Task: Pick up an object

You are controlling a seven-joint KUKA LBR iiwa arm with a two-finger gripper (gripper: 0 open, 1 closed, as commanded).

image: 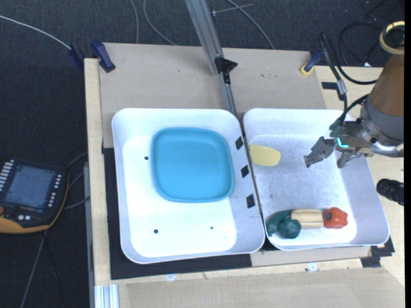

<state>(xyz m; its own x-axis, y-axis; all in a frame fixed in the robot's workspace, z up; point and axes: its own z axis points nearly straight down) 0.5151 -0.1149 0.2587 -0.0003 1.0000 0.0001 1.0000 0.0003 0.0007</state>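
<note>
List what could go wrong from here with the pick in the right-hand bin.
1. The tool hovers over bare floor of the right bin, with nothing between its fingers; closing here would likely grab nothing.
2. The green piece, tan stick and red piece lie bunched against the near wall, so a grasp may catch two or hit the rim.
3. The yellow piece sits near the divider, leaving little finger room.

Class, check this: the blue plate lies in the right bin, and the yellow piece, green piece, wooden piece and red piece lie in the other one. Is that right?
Not quite. The camera view shows the blue plate in the left bin; the yellow piece, green piece, wooden piece and red piece lie in the other, right one.
</note>
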